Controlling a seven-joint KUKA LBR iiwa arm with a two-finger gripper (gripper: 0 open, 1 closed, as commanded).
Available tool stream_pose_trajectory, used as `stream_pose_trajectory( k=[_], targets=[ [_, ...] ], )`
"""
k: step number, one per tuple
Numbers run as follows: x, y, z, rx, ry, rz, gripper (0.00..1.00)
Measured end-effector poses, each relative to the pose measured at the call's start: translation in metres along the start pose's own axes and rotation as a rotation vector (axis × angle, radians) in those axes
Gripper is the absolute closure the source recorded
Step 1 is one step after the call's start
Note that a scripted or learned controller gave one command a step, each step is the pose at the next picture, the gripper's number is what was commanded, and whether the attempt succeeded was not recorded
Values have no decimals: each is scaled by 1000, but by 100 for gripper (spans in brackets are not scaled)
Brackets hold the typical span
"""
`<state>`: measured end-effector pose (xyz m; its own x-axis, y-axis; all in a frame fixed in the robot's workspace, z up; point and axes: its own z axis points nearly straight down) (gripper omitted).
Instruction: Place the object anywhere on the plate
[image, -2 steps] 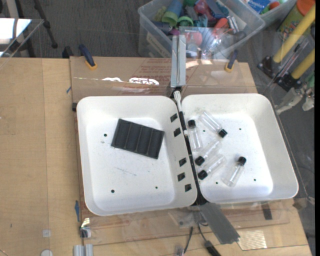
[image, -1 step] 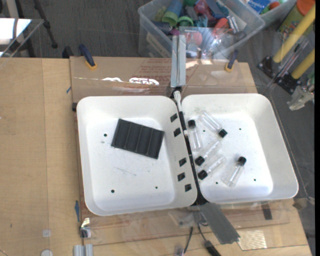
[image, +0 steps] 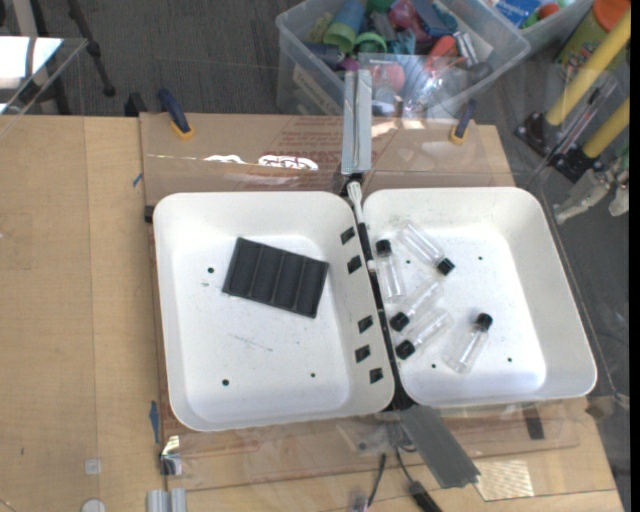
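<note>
A dark ribbed plate (image: 275, 277) lies in the left bin (image: 190, 380). To the right of the plate, perhaps five clear, black-capped vials (image: 465, 348) lie scattered in the right bin (image: 520, 215). I cannot tell the gripper's state.

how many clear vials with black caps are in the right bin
5. One lies near the top, one stands by the divider, two lie crossed mid-bin, and one lies lower right. They are clear, so another could be hard to spot.
</note>
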<state>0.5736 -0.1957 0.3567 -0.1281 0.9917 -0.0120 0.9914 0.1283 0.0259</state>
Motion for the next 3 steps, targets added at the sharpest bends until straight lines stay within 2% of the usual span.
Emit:
stream_pose_trajectory(
  k=[1, 2, 3],
  targets=[
    [-1, 1, -11, -4, -2, -1, 100],
    [-1, 1, -10, -4, -2, -1, 0],
    [-1, 2, -21, -8, -3, -2, 100]
  ],
)
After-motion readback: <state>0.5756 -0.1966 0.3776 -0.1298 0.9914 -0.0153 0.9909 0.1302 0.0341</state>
